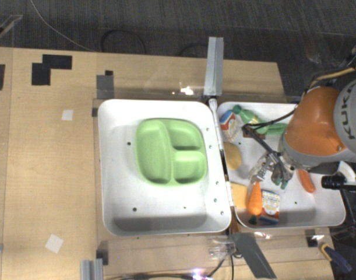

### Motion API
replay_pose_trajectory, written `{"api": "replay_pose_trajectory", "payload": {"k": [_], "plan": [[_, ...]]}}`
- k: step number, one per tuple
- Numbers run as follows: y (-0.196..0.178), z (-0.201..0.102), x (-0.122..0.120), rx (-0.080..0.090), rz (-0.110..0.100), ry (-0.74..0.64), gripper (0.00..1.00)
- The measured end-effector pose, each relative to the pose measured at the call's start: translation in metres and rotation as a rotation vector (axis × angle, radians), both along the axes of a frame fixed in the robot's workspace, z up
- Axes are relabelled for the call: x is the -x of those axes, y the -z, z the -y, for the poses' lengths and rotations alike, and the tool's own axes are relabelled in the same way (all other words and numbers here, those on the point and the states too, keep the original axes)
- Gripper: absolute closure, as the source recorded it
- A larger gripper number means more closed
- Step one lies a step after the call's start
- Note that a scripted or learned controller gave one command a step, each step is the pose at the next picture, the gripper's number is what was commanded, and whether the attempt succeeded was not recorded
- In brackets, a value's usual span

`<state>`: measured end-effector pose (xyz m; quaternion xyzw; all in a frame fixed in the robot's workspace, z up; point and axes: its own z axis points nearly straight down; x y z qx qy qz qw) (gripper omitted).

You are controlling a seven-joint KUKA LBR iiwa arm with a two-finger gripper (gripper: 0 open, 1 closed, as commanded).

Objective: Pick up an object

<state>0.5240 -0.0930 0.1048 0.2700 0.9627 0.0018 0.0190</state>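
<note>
While the arm (323, 127) hangs over the right bin (329, 212) at the frame's right, its gripper (270, 171) sits low among the clutter, and whether it is released or clenched I cannot tell. Its likeliest target, a carrot-like orange piece (255, 198), lies just below it at lower centre-right, beside a small printed packet (271, 203). Crowding is the risk: a descent could nudge neighbours, catch two things together, or slip off the tapered orange piece. The left bin (116, 214) holds a green divided tray (169, 150) at centre. Both bins rest on a pale wooden bench (43, 174); dark carpet (137, 10) runs along the top.
</note>
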Motion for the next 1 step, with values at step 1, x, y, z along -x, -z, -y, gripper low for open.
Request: {"api": "replay_pose_trajectory", "payload": {"k": [1], "plan": [[-0.0921, 0.0698, -0.0302, -0.001, -0.021, 0.003, 1.0]]}}
